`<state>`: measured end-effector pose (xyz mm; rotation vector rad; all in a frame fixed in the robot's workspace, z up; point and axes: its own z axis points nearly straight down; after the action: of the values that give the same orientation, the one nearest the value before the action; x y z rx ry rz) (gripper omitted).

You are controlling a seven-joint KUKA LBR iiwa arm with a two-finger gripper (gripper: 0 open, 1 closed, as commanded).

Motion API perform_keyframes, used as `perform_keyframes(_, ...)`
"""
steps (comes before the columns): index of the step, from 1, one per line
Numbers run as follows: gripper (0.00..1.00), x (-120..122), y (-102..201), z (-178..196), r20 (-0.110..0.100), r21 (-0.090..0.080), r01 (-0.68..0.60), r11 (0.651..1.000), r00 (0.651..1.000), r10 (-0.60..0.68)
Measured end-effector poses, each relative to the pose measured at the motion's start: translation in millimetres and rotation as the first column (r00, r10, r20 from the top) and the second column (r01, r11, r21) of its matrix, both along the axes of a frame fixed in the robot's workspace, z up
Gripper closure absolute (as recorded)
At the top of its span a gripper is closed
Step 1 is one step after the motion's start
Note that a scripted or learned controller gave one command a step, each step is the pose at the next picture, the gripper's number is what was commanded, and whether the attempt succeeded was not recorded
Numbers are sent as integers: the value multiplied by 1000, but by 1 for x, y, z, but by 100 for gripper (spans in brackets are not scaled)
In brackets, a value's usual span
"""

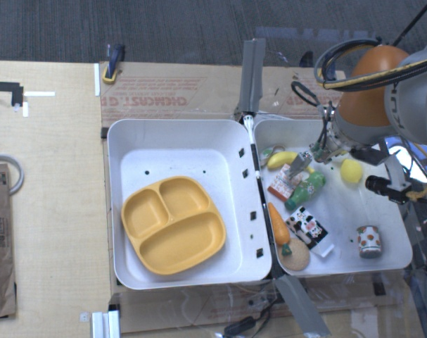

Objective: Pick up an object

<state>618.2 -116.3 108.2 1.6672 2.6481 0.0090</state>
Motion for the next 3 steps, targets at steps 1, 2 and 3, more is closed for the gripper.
perform_keyframes(1,100,1,-1,10,3,-1,3,1000,1000,-3)
perform_keyframes(2,100,16,89,84,-12,0,306,952,952,-306)
perform_keyframes(3,100,-104,49,83,-15,0,244,970,970,-244)
